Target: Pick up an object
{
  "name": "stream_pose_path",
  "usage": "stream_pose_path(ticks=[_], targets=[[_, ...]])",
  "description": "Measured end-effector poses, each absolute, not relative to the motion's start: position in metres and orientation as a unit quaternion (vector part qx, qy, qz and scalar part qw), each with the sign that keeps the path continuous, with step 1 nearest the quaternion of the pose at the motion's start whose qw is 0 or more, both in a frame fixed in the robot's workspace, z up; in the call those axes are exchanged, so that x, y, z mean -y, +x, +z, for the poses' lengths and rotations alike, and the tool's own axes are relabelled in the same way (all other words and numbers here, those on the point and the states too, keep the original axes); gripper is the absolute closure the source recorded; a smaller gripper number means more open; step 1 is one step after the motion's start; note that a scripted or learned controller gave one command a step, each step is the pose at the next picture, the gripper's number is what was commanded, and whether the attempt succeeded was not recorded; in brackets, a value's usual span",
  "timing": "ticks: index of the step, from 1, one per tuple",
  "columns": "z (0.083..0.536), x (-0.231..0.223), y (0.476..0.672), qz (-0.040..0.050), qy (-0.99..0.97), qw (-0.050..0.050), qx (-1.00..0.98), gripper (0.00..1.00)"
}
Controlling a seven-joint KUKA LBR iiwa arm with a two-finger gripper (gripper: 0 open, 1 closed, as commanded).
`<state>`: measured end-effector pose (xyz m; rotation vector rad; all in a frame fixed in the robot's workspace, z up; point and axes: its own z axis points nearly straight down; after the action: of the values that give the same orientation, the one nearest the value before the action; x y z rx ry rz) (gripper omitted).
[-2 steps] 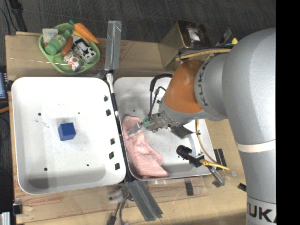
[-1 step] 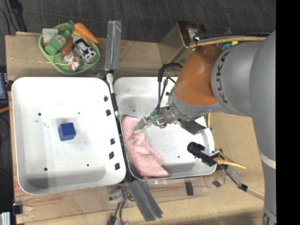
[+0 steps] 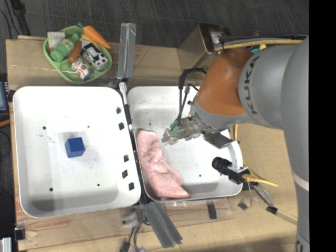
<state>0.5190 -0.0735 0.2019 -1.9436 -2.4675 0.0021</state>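
Pink cloth (image 3: 156, 167) hugs right bin's (image 3: 157, 96) left wall.

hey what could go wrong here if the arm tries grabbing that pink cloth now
The tool sits beside the cloth's upper right edge, not over its middle, so a grab could pinch only a corner, or nothing. The cloth lies against the right bin's left wall, so a finger might hit that wall going down. The cube sits in the other bin, so a miss here leaves nothing else nearby to catch.

Grey arm (image 3: 262, 88) reaching in from right, end effector (image 3: 172, 134) lowered
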Motion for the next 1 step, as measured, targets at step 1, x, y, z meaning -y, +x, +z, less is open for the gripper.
stream_pose_path(ticks=[1], targets=[[0.2019, 0.0734, 0.5190, 0.0008, -0.619, 0.000, 0.786, 0.00]])
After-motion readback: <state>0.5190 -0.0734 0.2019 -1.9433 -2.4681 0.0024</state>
